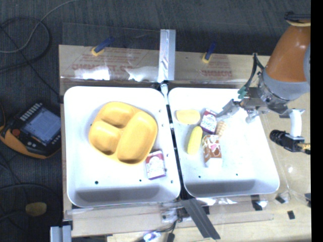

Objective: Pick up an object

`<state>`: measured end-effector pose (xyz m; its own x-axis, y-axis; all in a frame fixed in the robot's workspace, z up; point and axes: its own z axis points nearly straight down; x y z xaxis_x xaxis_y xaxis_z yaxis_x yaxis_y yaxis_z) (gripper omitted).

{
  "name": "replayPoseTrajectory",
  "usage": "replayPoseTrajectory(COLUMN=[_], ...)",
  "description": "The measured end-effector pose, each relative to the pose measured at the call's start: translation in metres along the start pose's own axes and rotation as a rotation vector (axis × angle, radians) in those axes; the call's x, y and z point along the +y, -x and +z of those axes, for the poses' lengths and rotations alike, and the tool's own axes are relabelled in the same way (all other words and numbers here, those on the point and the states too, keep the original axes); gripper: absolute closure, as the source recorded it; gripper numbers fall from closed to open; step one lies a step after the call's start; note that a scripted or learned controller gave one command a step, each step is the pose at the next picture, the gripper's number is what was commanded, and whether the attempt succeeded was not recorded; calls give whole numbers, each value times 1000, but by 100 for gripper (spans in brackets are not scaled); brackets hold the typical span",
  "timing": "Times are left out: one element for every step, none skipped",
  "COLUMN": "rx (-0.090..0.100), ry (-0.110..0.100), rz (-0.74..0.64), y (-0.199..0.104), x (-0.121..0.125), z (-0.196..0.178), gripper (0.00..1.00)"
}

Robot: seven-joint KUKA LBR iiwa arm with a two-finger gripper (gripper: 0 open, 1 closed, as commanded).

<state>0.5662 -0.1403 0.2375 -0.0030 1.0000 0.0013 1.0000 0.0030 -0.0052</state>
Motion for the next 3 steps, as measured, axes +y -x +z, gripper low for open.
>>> replayPoseTrajectory(rx=[-2, -14, -6], ry=[24, 50, 43], rz=[-104, -105, -107], y=[-23, -8, -9], x=[-5, -26, -26], z=[121, 134, 127], gripper=[0, 0, 100])
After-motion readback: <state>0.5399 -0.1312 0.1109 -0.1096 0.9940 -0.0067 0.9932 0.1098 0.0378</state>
